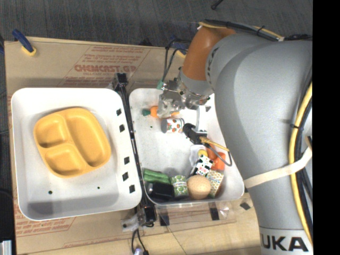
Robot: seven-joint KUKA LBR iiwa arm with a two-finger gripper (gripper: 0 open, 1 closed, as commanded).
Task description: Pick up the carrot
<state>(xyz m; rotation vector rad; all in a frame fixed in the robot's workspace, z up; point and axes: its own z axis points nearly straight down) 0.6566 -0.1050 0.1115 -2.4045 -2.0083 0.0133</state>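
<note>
Cardboard [79, 57] under bins printed "CHEMCAST GP"; arm base reads "UKA"; end effector [169, 106] beside carrot [153, 111], grip state unclear.

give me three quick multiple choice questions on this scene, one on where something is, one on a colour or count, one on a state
1. Where is the carrot?
A. in the right bin
B. in the left bin
C. on the cardboard

2. What colour is the divided tray?
A. blue
B. yellow
C. red

3. How does the carrot stand to the gripper?
A. lifted high above the bin
B. resting in the tray
C. low at the bin floor, beside the gripper

Key: 1 A, it sits near the far end of the right bin. 2 B, the tray in the left bin is yellow. 3 C, the carrot lies just left of the gripper, not raised.
</note>
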